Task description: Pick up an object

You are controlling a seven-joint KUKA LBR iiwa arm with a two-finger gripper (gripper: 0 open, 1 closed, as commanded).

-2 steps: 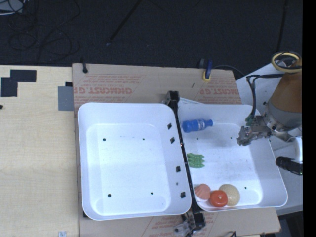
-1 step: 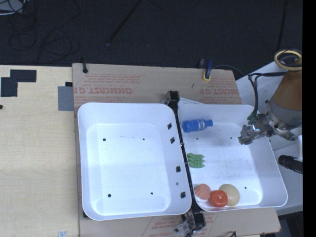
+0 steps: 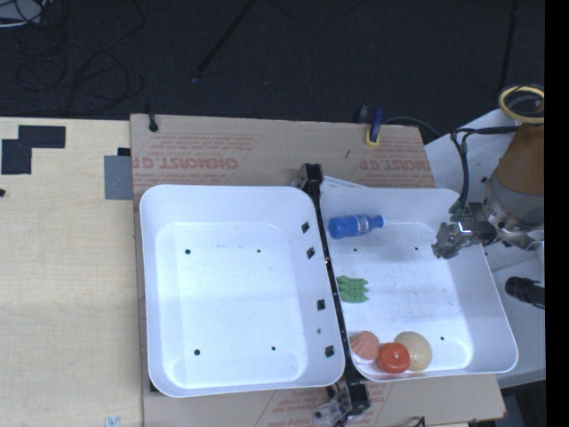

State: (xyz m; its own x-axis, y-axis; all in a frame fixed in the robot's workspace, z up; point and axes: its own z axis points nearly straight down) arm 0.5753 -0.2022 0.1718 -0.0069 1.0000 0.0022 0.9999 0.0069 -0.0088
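Red tomato [image 3: 393, 358] lies by blue bottle's [image 3: 355, 226] bin; tool [image 3: 444, 243] hovers, grip state unclear.

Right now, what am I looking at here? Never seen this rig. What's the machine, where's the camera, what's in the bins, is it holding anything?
One fixed camera looks down at a slant on a bench with two shallow white bins. The left bin sits beside the right bin. The right one holds a blue bottle, a green toy, and near its front edge a pink piece, a red round piece and a tan round piece. The robot arm reaches in from the right; its gripper is at the right bin's far right side. Nothing visible between its fingers.
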